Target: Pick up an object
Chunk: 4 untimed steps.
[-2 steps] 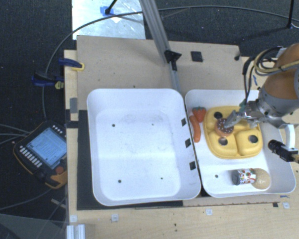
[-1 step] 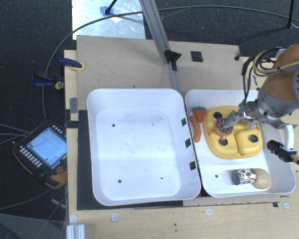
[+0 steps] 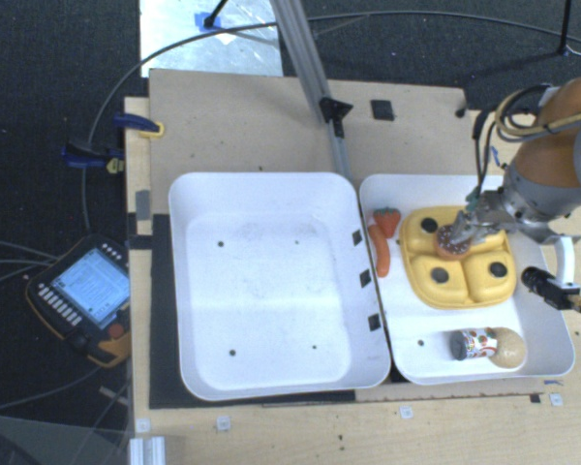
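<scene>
I see gripper [image 3: 458, 237] low over yellow moulded tray [image 3: 462, 269] in right bin [image 3: 562, 342], tips at tray's upper middle. Can't tell jaw state or any grasp. Orange carrot toy [image 3: 382, 239] lies just left of tray, near bin's left wall. Small bottle [image 3: 488, 346] lies on side below tray. Left bin [image 3: 189, 289] alongside. Teach pendant [image 3: 80, 294] sits off bench, left.

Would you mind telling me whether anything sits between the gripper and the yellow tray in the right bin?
Nothing visible does. The gripper is right over the yellow tray, at its upper middle. The carrot lies to its left and the bottle below, both clear of it.
</scene>
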Motion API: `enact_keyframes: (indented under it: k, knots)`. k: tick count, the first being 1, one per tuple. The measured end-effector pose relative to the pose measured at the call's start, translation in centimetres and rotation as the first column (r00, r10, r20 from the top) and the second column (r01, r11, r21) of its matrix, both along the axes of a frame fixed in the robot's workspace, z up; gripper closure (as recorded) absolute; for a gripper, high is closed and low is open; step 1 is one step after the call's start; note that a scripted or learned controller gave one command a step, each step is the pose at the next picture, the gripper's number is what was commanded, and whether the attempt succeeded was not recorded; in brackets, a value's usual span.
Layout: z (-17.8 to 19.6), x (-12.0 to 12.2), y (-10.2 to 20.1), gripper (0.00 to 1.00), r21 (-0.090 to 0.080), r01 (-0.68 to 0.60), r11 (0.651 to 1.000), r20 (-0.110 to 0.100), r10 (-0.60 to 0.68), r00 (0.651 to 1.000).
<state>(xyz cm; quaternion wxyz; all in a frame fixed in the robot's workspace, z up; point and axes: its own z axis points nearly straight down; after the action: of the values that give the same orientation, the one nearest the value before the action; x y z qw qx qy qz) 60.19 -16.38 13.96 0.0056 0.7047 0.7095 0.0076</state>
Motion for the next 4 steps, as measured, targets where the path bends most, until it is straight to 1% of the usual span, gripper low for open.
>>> enact_keyframes:
  k: [1, 2, 3, 4]
  knots:
    - [6.5, 0.0, -0.1, 1.0, -0.005, 0.001, 1.0, -0.011, -0.001, 1.0]
    - [7.1, 0.1, 0.0, 1.0, -0.003, 0.0, 1.0, -0.015, 0.0, 1.0]
    - [8.3, -0.9, 4.9, 1.0, -0.001, -0.003, 1.0, -0.016, 0.003, 1.0]
    - [8.5, -2.9, 10.9, 1.0, -0.001, -0.003, 1.0, -0.019, 0.003, 1.0]
